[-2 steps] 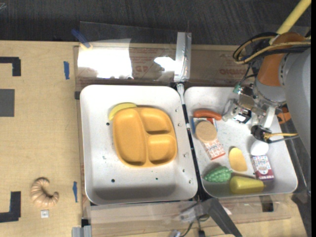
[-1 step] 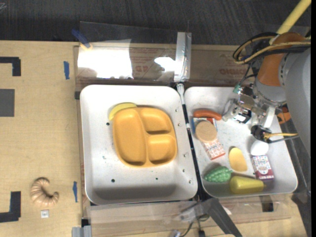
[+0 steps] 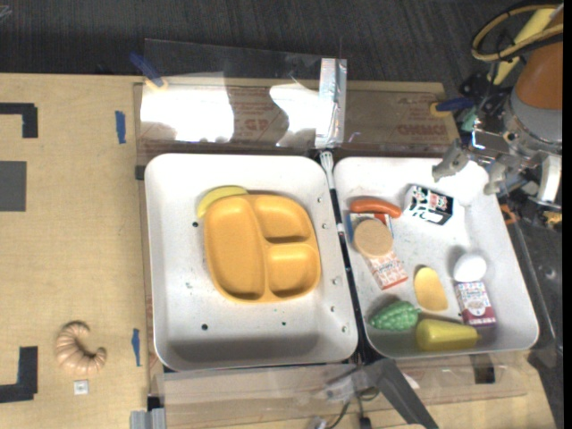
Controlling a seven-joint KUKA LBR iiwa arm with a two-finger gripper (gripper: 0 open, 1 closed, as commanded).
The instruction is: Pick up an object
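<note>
A tan bench (image 3: 63,239) carries two shallow white bins side by side, with a clear plastic sheet (image 3: 237,105) standing behind them and dark floor beyond. The left bin (image 3: 170,329) holds a yellow divided tray (image 3: 261,244) that sits toward the far half, with a small yellow piece (image 3: 219,197) poking out from under its far left corner; the near part of this bin is bare white. The right bin (image 3: 523,324) is more crowded. Along its left wall lie an orange sausage-shaped item (image 3: 375,207), a round tan disc (image 3: 373,237) just below it and a small printed packet (image 3: 386,269). A black-and-white carton (image 3: 431,204) lies near the far middle, apart from the others. Toward the near edge sit a green bumpy fruit (image 3: 394,315), a yellow pepper-like piece (image 3: 447,332), a pale yellow wedge (image 3: 430,288) and a small bottle with a white cap (image 3: 472,289), all close together. The gripper (image 3: 474,170) hangs at the far right corner of the right bin, above its rim, with bare bin floor beneath it and nothing between its fingers; they look spread apart, though glare makes this less than sure. A coiled pastry-like object (image 3: 80,349) rests on the bench well left of both bins.
</note>
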